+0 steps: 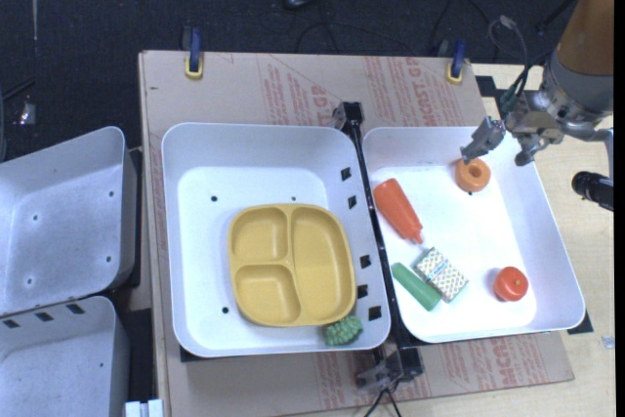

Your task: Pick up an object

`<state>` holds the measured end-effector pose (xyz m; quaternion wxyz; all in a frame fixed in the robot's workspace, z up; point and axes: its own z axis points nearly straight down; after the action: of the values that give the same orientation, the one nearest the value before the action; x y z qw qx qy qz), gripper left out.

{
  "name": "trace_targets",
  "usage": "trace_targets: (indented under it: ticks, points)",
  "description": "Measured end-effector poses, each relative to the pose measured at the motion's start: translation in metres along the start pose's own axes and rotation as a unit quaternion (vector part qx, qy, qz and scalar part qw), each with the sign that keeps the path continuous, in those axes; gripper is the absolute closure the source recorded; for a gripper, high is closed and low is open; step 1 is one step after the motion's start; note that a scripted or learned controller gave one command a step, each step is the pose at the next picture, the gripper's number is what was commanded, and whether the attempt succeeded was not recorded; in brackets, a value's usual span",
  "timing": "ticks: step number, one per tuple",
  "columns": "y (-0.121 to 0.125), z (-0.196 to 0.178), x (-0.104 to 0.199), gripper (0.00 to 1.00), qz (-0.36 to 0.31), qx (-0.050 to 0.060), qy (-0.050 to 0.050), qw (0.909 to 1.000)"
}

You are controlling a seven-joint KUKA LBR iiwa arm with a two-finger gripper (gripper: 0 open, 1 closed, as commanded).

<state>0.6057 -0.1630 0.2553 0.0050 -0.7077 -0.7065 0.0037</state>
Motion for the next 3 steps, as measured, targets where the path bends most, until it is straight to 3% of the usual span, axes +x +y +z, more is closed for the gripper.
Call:
trace_targets:
  ticks: [1,3]
  points:
    - [0.002,-0.007,0.001,0.0,-0.001,-0.006,-0.001,1.0]
    - [0.012,0.093,-0.006,0.0,0.0,-0.004,-0.001,1.0]
